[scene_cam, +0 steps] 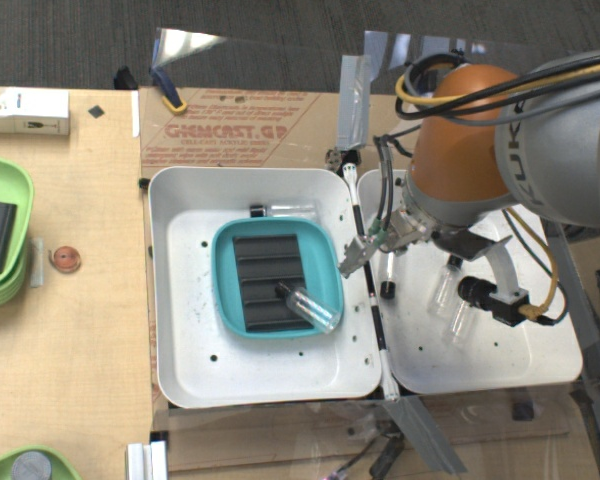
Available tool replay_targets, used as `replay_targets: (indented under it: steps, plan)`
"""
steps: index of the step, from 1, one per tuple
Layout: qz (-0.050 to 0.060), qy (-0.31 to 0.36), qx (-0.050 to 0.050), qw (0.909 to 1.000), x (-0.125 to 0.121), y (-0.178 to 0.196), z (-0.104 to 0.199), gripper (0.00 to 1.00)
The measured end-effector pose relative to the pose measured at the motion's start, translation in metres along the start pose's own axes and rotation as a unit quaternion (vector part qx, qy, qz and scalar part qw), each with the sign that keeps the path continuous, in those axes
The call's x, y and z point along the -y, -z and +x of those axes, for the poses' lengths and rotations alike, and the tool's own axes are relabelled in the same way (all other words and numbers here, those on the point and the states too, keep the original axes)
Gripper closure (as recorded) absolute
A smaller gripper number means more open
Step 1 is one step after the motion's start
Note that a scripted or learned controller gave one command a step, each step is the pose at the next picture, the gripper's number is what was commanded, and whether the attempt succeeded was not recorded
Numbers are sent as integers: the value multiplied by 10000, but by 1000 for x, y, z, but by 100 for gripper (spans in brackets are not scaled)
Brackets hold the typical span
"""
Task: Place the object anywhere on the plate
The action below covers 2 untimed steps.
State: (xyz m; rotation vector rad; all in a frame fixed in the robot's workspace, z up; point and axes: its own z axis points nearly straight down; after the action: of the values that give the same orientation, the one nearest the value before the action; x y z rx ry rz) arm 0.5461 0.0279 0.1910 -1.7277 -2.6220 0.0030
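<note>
A teal square plate (230, 268) with a dark ridged insert sits in the left bin (180, 358). A clear tube with a black cap (308, 305) lies slanted on the plate's front right corner, its clear end reaching over the rim. My gripper (360, 252) hangs over the divider between the two bins, just right of the plate's right edge and a little behind the tube. Nothing shows in its grasp. The big orange and grey wrist hides much of the right bin's back half.
A second clear tube (280, 210) lies at the back of the left bin behind the plate. The right bin (500, 368) holds clear tubes (450, 306) and a small black cap (387, 289). Green dishes (0, 233) sit on the wooden bench at left.
</note>
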Motion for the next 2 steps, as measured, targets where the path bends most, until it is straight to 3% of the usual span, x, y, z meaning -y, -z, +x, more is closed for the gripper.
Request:
replay_targets:
  steps: [2]
  plan:
    - [0, 0, 0, 10000, 0, 0, 0, 0]
